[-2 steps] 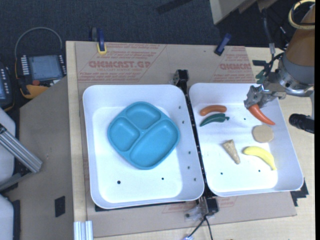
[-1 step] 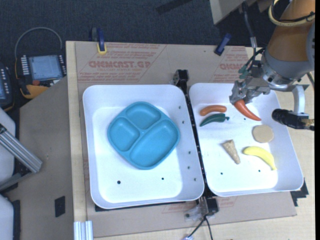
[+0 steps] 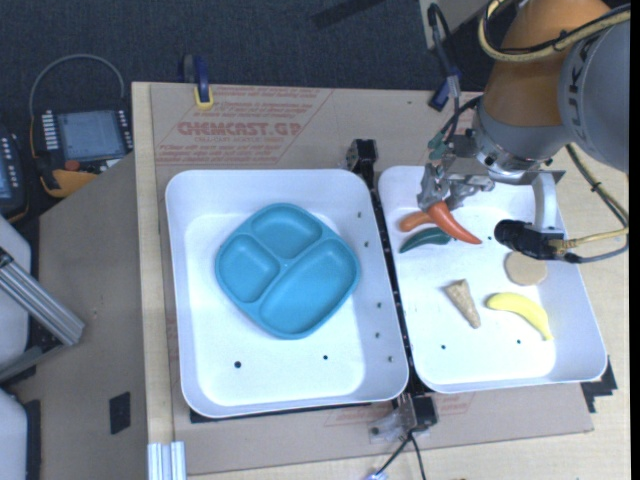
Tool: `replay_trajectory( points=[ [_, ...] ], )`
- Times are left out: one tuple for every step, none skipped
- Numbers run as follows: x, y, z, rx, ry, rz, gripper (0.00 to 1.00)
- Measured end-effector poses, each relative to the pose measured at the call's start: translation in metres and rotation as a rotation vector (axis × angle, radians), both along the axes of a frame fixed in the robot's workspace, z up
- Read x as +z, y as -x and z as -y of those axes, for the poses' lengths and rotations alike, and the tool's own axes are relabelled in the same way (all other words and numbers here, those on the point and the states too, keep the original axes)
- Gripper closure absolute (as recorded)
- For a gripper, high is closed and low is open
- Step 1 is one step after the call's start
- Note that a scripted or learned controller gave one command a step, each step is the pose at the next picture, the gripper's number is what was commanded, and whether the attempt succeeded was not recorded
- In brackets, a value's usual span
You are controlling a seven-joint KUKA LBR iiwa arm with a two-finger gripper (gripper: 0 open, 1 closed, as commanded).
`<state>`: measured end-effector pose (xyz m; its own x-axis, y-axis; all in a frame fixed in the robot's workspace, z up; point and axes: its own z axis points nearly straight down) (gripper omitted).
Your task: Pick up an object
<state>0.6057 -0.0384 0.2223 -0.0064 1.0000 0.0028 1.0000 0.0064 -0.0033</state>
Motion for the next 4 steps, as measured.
replay_trajectory(
  points=[
    [-0.009,-0.01,-0.052,-0.001,0.002,0.003,1.0],
    [0.007,-0.01,-0.106,0.0,0.001,0.006,1.0],
    [0.009,-0.02,-0.128,-0.004,0.002,0.006,1.0],
    [0.009,-0.02,-0.127,-0.005,0.003,0.005,0.0]
  ],
)
